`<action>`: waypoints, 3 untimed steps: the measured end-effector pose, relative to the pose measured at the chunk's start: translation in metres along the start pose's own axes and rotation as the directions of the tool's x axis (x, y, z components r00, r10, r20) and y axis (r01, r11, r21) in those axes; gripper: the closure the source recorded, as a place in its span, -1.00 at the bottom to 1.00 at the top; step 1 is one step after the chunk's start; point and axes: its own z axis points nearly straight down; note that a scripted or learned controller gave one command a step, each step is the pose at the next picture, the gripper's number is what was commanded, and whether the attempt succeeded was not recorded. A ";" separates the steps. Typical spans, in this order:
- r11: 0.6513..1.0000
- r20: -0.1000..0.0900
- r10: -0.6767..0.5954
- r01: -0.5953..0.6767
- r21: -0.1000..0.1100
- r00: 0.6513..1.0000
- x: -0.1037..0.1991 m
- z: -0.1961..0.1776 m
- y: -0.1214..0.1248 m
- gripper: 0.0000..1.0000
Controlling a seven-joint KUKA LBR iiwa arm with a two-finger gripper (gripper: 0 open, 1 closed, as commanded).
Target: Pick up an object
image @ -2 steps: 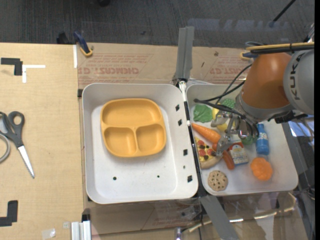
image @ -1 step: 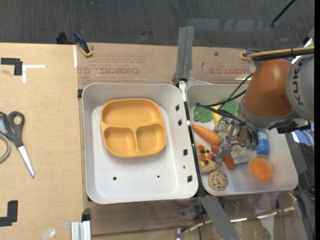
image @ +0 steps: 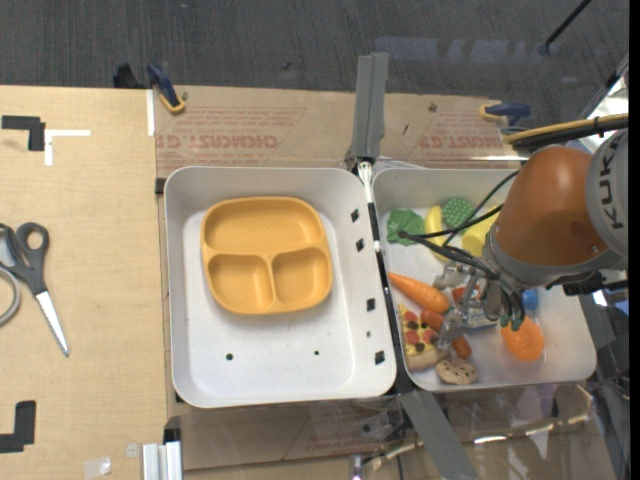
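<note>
The gripper (image: 470, 313) hangs low in the right bin (image: 575, 368), because the toy foods lie there, the carrot (image: 420, 291) just beside it. I cannot tell its fingers' state; the yellow tray (image: 267, 253) in the left bin (image: 190, 368) waits apart

Bright, even overhead light; soft shadows; sharp focus; little glare.

- Both bins (image: 190, 298): smooth white plastic, faintly glossy
- Divided plate (image: 267, 254): smooth yellow-orange plastic, matt
- Bench top (image: 80, 268): pale, matt, board-like
- Printed cardboard (image: 260, 133): brown, matt
- Scissors (image: 40, 288): shiny metal blades, grey plastic handles
- Arm's orange band (image: 550, 208): glossy and smooth
</note>
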 end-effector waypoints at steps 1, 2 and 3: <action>1.000 -0.002 -0.003 0.003 0.000 1.000 0.000 -0.008 0.001 1.00; 0.997 -0.012 0.073 -0.073 -0.001 0.997 -0.024 -0.104 0.052 1.00; 0.961 -0.007 -0.276 0.276 -0.005 0.961 -0.129 -0.153 0.034 1.00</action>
